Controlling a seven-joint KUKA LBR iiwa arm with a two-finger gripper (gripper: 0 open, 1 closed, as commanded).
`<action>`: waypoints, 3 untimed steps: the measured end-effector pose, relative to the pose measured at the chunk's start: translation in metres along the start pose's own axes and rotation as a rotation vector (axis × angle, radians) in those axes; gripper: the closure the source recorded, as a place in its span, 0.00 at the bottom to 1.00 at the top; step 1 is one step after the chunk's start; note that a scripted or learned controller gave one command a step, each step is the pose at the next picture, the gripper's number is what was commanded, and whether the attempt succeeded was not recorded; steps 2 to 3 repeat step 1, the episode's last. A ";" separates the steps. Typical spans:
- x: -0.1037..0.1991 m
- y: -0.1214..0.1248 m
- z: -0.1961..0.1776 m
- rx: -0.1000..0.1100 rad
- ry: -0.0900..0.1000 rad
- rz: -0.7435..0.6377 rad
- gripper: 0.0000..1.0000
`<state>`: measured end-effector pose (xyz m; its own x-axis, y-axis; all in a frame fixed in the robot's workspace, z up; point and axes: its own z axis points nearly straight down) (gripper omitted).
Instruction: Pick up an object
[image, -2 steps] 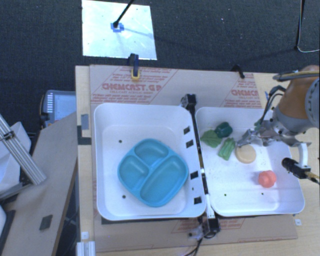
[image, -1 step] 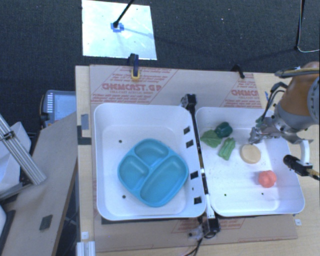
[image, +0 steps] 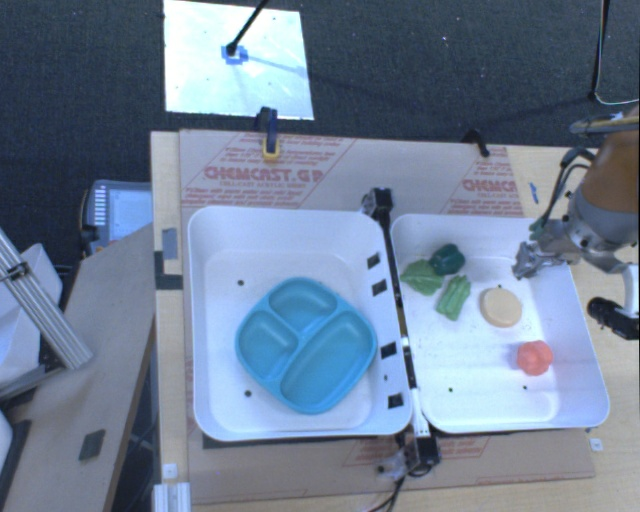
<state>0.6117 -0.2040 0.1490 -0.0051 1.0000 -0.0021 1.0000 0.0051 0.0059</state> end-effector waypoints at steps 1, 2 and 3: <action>-0.002 0.007 -0.046 -0.001 0.000 -0.001 1.00; -0.002 0.007 -0.046 -0.001 0.000 -0.001 1.00; -0.002 0.007 -0.046 -0.001 0.000 -0.001 1.00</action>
